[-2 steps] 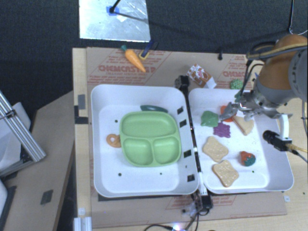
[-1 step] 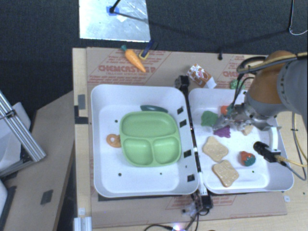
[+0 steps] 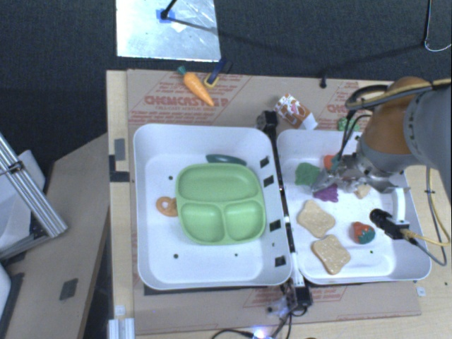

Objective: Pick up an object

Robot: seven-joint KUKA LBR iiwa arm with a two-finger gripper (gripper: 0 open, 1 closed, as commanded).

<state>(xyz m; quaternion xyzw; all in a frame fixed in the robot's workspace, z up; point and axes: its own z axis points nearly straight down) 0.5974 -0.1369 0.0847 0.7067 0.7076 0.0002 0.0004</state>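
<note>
- My arm (image 3: 431, 122) is a thick, rounded grey tube with a smooth, matte shell.
- A broad orange band (image 3: 388, 129) wraps me just above the wrist, glossy and bulging like a collar.
- Below the band my wrist narrows into a grey metal housing (image 3: 374, 168).
- A thin dark cable (image 3: 347, 136) loops along the orange band toward my wrist.
- My gripper (image 3: 337, 182) is small, darker grey, blurred in outline.
</note>
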